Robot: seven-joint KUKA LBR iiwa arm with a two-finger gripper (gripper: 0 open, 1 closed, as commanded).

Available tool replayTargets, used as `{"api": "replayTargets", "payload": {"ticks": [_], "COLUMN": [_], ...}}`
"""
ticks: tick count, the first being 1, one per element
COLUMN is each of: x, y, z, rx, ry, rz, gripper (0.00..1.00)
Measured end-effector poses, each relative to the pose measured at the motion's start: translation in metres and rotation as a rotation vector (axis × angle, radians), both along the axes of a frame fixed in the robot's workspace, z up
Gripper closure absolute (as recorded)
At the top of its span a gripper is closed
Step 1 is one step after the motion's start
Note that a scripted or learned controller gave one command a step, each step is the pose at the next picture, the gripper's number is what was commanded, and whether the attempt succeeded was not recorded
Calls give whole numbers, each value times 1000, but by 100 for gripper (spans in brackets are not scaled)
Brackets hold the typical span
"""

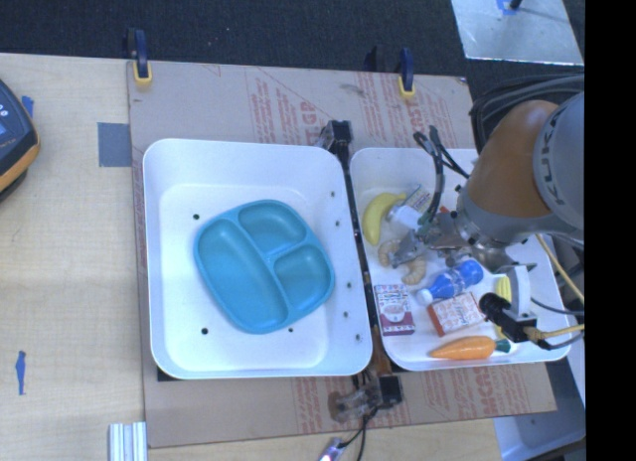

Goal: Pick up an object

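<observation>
Two shallow white bins sit side by side on a cardboard sheet [258, 101] laid over the wooden surface [60, 280]. The left bin [159, 250] carries a blue divided plate [263, 265], lying flat near its centre with its single large compartment toward 9 o'clock. The right bin [397, 355] holds the loose clutter. A yellow banana [381, 217] curves at its 10 o'clock corner, and a beige crumpled item [413, 271] lies just at 5 o'clock of the banana. A small bottle with a blue cap [455, 279] lies on its side near the bin's middle. A red-and-white carton [395, 310] lies flat at 7 o'clock against the left wall. A second red packet [457, 313] lies just at 6 o'clock of the bottle, and an orange carrot [465, 349] lies along the 6 o'clock wall. The grey arm with its orange band [517, 156] reaches in from 3 o'clock. Its gripper [417, 238] is low over the bin's 10 o'clock part, between the banana and the bottle and right above the beige item. Whether the gripper is spread or pressed together cannot be told from this angle, and nothing can be seen held in it. Two blue-and-yellow clamps [142, 60] pin the sheet's 12 o'clock edge
</observation>
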State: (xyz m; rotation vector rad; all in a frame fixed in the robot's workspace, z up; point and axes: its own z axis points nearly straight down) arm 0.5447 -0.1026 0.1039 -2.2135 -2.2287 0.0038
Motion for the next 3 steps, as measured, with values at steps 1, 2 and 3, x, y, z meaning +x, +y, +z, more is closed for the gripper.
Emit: {"api": "replayTargets", "payload": {"ticks": [1, 2, 3], "x": [12, 12, 15], "y": [-3, -4, 51], "z": [-12, -2, 88], "rx": [0, -1, 2], "ry": [0, 1, 0], "rz": [-1, 1, -2], "gripper": [0, 100, 100]}}
